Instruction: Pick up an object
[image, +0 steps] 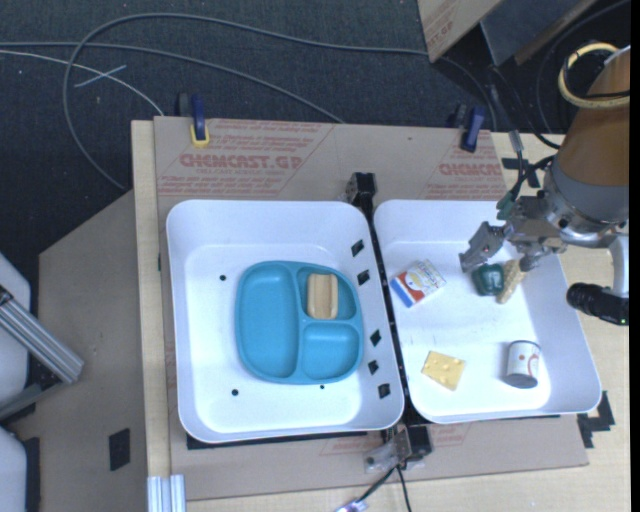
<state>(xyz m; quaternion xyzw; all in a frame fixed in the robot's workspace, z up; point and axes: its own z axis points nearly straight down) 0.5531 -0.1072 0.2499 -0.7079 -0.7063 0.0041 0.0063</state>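
1. Two white bins sit side by side on the worktop (250, 160). The left bin (195, 300) is on the left and the right bin (560, 330) is on the right.
2. The grey arm (595, 150) comes in from the right and reaches over the right bin.
3. The hand (497, 268) is low over the top part of the right bin. Its two fingers (480, 245) point down and to the left.
4. A small dark green thing (489, 280) is right at the tips of the fingers. The hand looks closed around it, but it is small and hard to see well.
5. A little packet (418, 283) with red, white and blue on it lies just to the left of the hand.
6. A yellow block (443, 369) lies near the front of the right bin.
7. A small white cup (520, 363) lies on its side to the right of the yellow block.
8. In the left bin there is a blue tray (280, 325) with three parts. A tan block (322, 295) lies in the top right part of the tray.
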